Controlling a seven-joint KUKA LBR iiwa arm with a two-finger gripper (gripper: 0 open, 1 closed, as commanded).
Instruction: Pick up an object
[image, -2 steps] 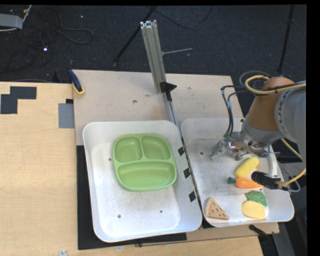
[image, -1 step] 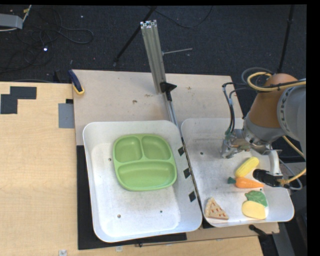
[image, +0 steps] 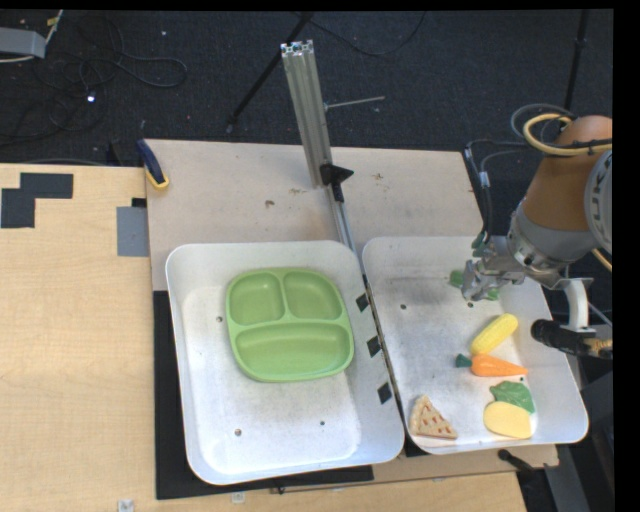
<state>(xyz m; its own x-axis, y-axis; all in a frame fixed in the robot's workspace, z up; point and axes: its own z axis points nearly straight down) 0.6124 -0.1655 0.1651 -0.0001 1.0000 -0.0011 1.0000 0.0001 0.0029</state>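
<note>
Here, corn (image: 494, 332) just below pincer (image: 482, 288)

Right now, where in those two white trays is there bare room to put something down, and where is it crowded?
The right bin has bare floor on its left side. Its near right corner is crowded: corn, carrot, sandwich wedge, yellow-and-green piece, with the gripper just behind. In the left bin, bare room lies in front of the green plate.

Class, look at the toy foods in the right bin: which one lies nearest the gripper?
The yellow corn cob, just below the gripper. The carrot, waffle wedge and yellow-green piece lie further down.
</note>
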